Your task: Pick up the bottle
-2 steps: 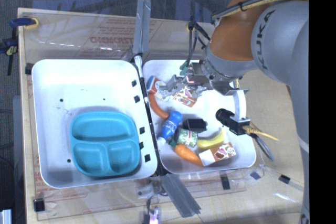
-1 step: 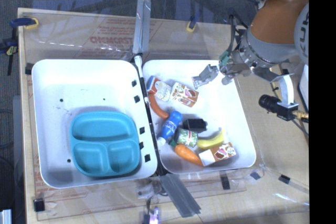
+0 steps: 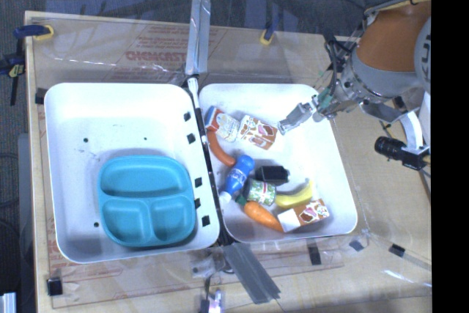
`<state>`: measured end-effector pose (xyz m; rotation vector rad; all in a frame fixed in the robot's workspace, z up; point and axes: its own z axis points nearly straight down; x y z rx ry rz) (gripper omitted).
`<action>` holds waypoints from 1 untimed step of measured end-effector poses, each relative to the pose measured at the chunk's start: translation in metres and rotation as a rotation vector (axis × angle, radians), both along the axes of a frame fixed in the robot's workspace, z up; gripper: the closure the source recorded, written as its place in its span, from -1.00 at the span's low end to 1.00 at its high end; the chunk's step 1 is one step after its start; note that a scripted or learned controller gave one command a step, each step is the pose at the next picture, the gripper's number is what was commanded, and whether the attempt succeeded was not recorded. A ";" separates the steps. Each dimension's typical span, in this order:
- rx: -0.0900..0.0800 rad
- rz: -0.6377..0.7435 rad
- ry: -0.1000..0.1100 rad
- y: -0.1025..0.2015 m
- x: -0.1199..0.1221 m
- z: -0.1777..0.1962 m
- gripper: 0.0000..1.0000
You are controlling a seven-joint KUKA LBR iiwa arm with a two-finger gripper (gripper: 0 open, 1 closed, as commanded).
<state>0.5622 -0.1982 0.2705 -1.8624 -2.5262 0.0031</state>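
The bottle (image 3: 239, 174) is blue with a white cap at its lower left end. It lies tilted in the right bin (image 3: 333, 150), near the divider, between an orange sausage-shaped toy (image 3: 218, 148) and a green can (image 3: 260, 192). My gripper (image 3: 291, 119) hangs over the upper right part of that bin, above and to the right of the bottle and clear of it. It points toward a small printed carton (image 3: 250, 130), and nothing shows in its grasp.
In the right bin also lie a black block (image 3: 272, 174), a banana (image 3: 294, 196), a carrot (image 3: 261, 214) and a red-and-white box (image 3: 309, 213). The left bin (image 3: 73, 121) holds a blue divided tray (image 3: 146, 199). A metal bar (image 3: 196, 37) stands behind the divider.
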 end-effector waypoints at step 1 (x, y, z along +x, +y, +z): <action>-0.001 -0.129 0.001 0.037 -0.001 -0.111 -1.00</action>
